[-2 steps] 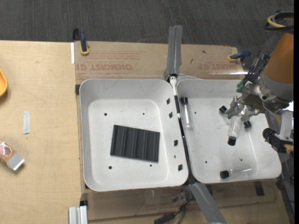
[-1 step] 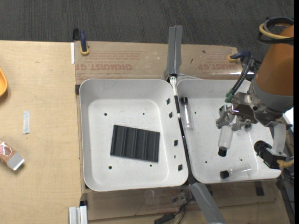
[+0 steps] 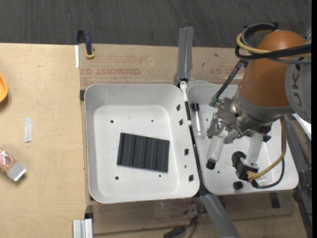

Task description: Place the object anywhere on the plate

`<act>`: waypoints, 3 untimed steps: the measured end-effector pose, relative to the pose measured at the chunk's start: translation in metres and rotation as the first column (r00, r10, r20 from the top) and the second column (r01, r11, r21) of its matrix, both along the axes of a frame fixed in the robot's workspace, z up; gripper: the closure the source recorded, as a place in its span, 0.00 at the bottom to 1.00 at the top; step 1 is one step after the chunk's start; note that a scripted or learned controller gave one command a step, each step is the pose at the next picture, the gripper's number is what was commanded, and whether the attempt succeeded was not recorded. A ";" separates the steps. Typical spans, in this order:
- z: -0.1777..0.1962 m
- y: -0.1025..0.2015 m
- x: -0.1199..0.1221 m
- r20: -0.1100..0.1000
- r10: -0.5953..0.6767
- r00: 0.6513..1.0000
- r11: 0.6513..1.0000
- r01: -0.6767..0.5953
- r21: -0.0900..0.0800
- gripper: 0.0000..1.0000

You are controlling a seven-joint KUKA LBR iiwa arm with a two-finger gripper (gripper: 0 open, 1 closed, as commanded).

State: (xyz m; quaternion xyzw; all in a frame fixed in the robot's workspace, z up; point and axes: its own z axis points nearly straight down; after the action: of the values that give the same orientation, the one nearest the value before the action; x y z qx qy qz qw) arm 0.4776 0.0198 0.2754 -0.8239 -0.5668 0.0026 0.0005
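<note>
The object (image 3: 196, 121), a slender clear tube with a dark upper end, lies in the right bin (image 3: 277, 182), stretched along that bin's left wall just beside the divider between the two bins. The gripper (image 3: 231, 166) hangs to its right over the middle of the same bin. Its two pale fingers (image 3: 213, 150) are spread apart, and the tube is not between them but off to the left of the nearer finger, close to it yet apart. A small dark piece (image 3: 239, 161) sits between the fingers near a yellow cable (image 3: 271, 166); whether it belongs to the rig cannot be told.

At the far left, the tan bench (image 3: 44, 83) carries an orange shape (image 3: 2, 89) cut by the edge, a small pale strip (image 3: 27, 130) and a reddish packet (image 3: 11, 165). A blue and yellow clamp (image 3: 87, 44) grips the bench's far edge. The left bin (image 3: 99, 103) holds the plate (image 3: 143, 152), a dark ribbed rectangle lying flat near its middle, well apart from the tube. Over the right bin rises the arm (image 3: 270, 78) with its orange band. Dark carpet (image 3: 148, 9) runs beyond the bench.
</note>
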 end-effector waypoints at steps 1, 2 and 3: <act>0.015 0.055 0.000 0.000 0.109 0.994 0.994 -0.109 0.000 1.00; 0.005 0.117 0.000 0.001 -0.116 0.993 0.993 0.116 -0.002 1.00; 0.035 0.202 0.003 0.001 -0.132 0.991 0.991 0.132 -0.003 1.00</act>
State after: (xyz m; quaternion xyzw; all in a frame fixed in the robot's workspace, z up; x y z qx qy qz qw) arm 0.4804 0.2222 0.3105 -0.8596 -0.5110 0.0029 -0.0009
